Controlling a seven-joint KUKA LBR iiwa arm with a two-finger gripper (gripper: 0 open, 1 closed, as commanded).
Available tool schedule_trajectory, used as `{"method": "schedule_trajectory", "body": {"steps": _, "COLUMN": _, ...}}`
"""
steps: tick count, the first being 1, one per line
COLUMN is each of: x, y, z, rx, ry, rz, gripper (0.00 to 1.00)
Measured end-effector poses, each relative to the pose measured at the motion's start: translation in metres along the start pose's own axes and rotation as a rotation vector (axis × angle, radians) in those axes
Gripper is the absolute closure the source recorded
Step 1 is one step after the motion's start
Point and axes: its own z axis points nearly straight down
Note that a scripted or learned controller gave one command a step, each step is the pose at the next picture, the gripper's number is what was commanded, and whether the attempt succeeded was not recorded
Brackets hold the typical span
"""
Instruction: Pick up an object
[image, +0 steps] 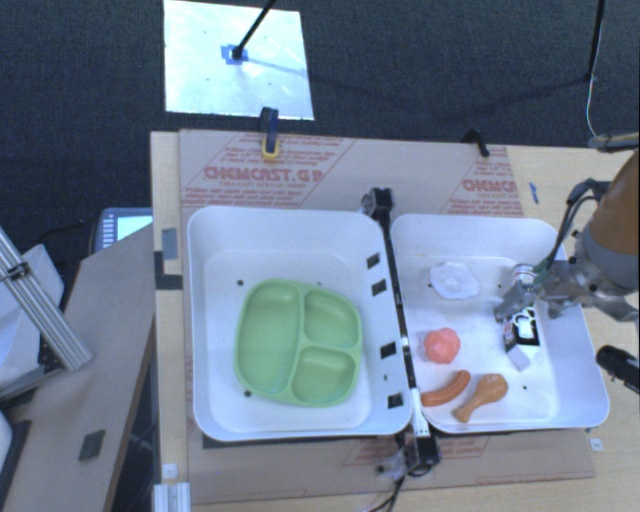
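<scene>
**Gripper (510, 300) poised low in right bin (572, 392), claw state impossible to tell**
The drumstick (487, 393) by the bin's near edge looks the easiest pick: centre over its thick end and keep off the sausage (445, 388) just beside it. A pink ball (442, 345) and a white egg (455, 281) lie toward the left edge. A green plate (298, 343) fills the left bin (212, 300).

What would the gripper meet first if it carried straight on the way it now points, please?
Probably the bare floor of the right bin: the gripper seems to point down, right of the white egg toy and the pink ball, touching neither. Depth is unclear.
</scene>
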Motion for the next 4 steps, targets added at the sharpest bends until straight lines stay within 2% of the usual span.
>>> {"method": "schedule_trajectory", "body": {"steps": 1, "x": 0.001, "y": 0.003, "z": -0.007, "rx": -0.014, "ry": -0.003, "rz": -0.004, "gripper": 0.0}}
{"method": "schedule_trajectory", "body": {"steps": 2, "x": -0.002, "y": 0.009, "z": 0.054, "rx": -0.01, "ry": -0.002, "rz": -0.002, "gripper": 0.0}}
{"method": "schedule_trajectory", "body": {"steps": 3, "x": -0.007, "y": 0.014, "z": 0.082, "rx": -0.031, "ry": -0.013, "rz": 0.002, "gripper": 0.0}}
{"method": "schedule_trajectory", "body": {"steps": 4, "x": -0.007, "y": 0.016, "z": 0.071, "rx": -0.039, "ry": -0.017, "rz": 0.001, "gripper": 1.0}}
